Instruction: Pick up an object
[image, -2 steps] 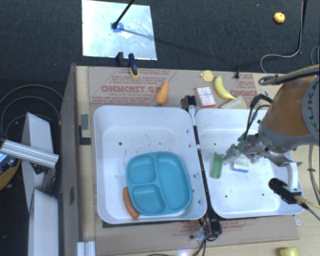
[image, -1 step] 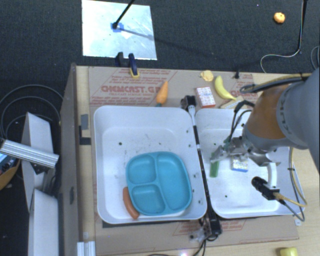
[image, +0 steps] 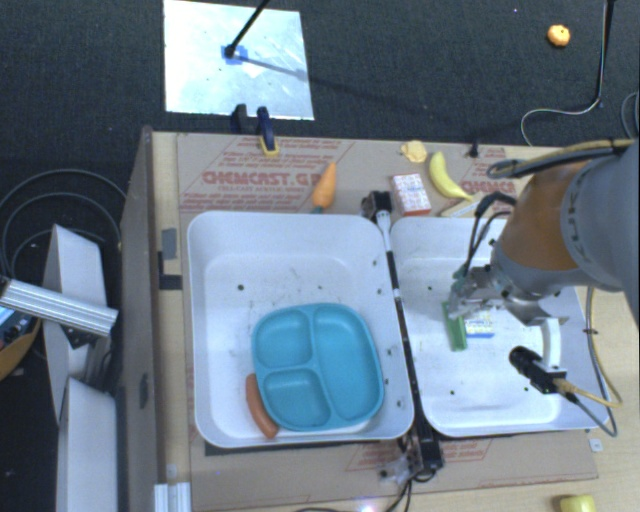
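Fingers (image: 462, 302) hover at green object (image: 457, 331); cardboard (image: 270, 170) reads "CHEMCAST."

The arm (image: 570, 225) hides part of the right bin (image: 440, 400), and a yellow-green object (image: 577, 503) is cut off below.

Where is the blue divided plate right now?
The blue divided plate lies in the left bin, toward its near right corner, with an orange sausage-like piece beside its lower left edge.

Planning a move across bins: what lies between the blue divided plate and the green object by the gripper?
In the camera view, the bins' adjoining white walls separate the blue divided plate from the green object.
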